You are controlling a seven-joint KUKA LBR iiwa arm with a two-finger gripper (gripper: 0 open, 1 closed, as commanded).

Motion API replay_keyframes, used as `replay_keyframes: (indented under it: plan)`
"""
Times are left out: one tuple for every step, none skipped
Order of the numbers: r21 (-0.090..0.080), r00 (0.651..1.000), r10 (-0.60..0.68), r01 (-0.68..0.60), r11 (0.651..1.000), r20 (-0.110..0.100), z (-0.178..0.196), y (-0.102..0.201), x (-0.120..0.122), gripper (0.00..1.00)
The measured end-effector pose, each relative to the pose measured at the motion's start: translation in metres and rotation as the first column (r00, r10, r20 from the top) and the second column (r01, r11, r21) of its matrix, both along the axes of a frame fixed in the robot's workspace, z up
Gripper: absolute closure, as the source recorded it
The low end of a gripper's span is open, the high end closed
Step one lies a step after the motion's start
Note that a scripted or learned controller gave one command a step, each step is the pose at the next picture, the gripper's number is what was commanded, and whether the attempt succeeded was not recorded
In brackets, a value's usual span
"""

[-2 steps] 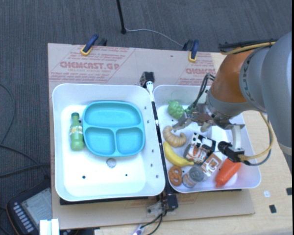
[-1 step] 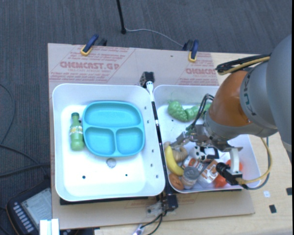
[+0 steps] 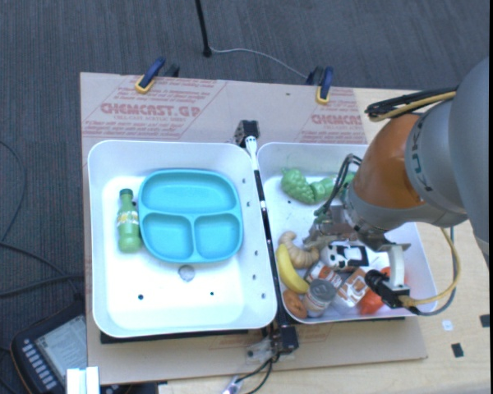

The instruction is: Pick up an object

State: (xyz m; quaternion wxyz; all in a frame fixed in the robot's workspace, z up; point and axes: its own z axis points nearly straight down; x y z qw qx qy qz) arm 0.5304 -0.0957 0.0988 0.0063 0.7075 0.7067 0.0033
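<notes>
Cardboard-topped bench: the gripper (image 3: 338, 235) dips into right bin (image 3: 427, 263) clutter, its grip impossible to judge.

Just beside the pincer (image 3: 338, 240) we see a curved yellow plastic banana (image 3: 289, 271), a lumpy green plastic vegetable (image 3: 300, 185) beyond it, and a small orange-red toy (image 3: 370, 302) nearer us.

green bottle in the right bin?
No, the green bottle lies in the left bin, beside the blue divided tray; the right bin holds the banana and other clutter.
</notes>
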Motion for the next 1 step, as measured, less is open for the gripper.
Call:
replay_keyframes:
  plan:
    - [0.000, 1.000, 0.000, 0.000, 1.000, -0.001, -0.0002, 0.0001, -0.0002, 0.00]
